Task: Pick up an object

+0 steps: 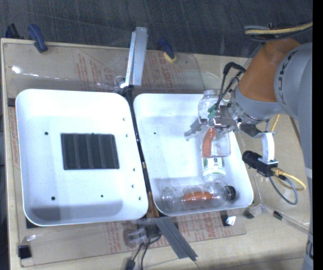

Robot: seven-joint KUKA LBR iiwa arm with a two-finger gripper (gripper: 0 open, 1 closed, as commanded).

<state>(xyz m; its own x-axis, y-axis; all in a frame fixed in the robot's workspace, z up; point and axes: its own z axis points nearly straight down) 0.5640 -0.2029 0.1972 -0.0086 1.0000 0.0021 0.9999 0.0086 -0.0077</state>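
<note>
Gripper (209,129) over upright bottle (214,151), right bin (164,145)

I work in a robotics lab: my bench (274,229) is a plywood board on dark carpet (150,4), with two white bins (32,151) fixed side by side, blue clamps (36,36) gripping clear sheeting, and loose cables (288,179).

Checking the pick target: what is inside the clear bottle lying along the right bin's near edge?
Through the clear bottle an orange-red object shows near its middle, with a dark cap at its right end. What that orange object is cannot be told.
</note>
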